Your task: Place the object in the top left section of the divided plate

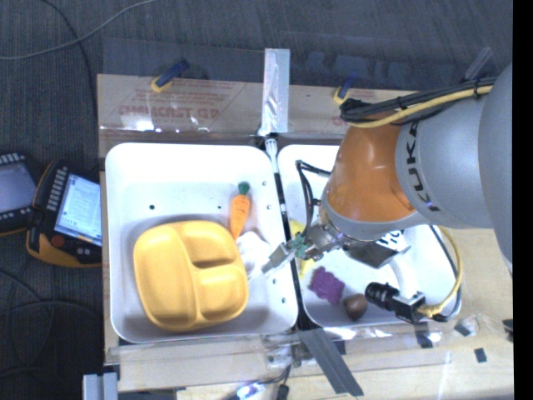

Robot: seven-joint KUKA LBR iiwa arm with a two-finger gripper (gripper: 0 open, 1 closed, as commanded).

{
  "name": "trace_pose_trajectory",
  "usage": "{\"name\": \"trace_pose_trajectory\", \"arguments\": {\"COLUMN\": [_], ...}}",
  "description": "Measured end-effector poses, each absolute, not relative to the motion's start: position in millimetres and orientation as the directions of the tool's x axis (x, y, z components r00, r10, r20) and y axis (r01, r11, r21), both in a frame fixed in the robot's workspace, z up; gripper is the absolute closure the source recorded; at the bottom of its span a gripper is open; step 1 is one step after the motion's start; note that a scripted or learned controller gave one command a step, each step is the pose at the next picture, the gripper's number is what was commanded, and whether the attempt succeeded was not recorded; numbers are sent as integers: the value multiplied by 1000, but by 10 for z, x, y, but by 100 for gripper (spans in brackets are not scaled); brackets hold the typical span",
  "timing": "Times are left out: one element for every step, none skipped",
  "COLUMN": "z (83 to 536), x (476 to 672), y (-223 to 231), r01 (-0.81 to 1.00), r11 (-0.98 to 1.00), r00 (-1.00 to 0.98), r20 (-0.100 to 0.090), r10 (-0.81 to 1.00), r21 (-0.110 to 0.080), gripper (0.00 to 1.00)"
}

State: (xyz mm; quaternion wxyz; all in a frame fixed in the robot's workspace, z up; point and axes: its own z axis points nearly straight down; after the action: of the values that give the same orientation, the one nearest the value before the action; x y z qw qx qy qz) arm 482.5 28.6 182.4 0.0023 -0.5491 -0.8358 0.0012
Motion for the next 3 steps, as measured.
{"name": "trace_pose_trajectory", "arguments": {"z": [1824, 1824, 1824], "x": [4825, 4825, 4825], "y": [286, 286, 286], "r01": [918, 918, 918], "r11": [397, 397, 397], "r00": [-397, -397, -397], "r20": [2, 2, 2], "r10": [918, 918, 918], "r21": [-5, -5, -5], "gripper": [0, 0, 0]}}
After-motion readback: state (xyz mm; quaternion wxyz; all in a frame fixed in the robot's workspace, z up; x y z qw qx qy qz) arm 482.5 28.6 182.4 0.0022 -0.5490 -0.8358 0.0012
